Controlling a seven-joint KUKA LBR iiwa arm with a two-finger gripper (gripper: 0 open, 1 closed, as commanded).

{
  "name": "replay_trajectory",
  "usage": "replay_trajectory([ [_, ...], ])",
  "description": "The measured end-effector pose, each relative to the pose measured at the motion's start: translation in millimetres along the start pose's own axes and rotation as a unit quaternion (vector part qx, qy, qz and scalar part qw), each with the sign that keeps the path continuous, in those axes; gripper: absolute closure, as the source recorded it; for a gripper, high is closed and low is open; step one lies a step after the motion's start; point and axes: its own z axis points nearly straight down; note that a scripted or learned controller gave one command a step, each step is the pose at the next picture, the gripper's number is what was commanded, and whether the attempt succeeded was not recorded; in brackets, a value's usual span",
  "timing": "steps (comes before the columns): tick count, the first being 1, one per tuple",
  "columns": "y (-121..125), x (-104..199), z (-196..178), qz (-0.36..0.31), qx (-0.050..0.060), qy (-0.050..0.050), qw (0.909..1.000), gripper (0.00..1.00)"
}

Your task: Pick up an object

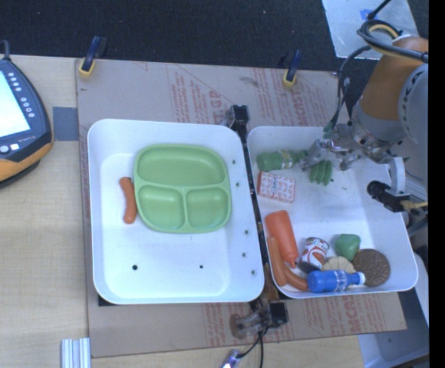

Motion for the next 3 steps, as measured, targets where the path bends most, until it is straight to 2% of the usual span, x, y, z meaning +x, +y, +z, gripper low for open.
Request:
replay_trajectory([
  [1, -1.8, 34.3, -1.3, 0.001, 0.003, -0.005, 1.0000, 0.00],
  [2, -0.3, -5.0, 0.0, 0.001, 0.000, 0.000, 1.0000, 0.00],
  [3, -16.5, 28.1, 0.5, -0.001, 0.002, 0.000, 1.0000, 0.00],
])
